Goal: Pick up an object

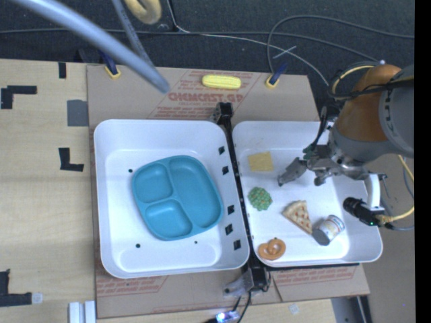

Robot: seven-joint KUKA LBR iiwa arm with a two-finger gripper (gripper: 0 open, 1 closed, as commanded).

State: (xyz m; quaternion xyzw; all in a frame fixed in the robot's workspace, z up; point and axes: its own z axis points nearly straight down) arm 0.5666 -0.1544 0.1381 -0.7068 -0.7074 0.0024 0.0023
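The arm reaches in from the right over the right bin. Its hand hangs low above the bin floor, just right of the yellow block. One dark finger points left toward that block; I cannot tell whether the hand is open or closed, and nothing shows between its fingers.

The right bin holds five things, all lying free. The yellow block lies near the bin's upper left. The broccoli sits below it. The pretzel rests near the front wall. The pizza slice lies mid-bin, and the can lies on its side just right of it, touching or nearly so.

The left bin holds a blue tray with three compartments. A corn cob lies on the cardboard behind the bins.
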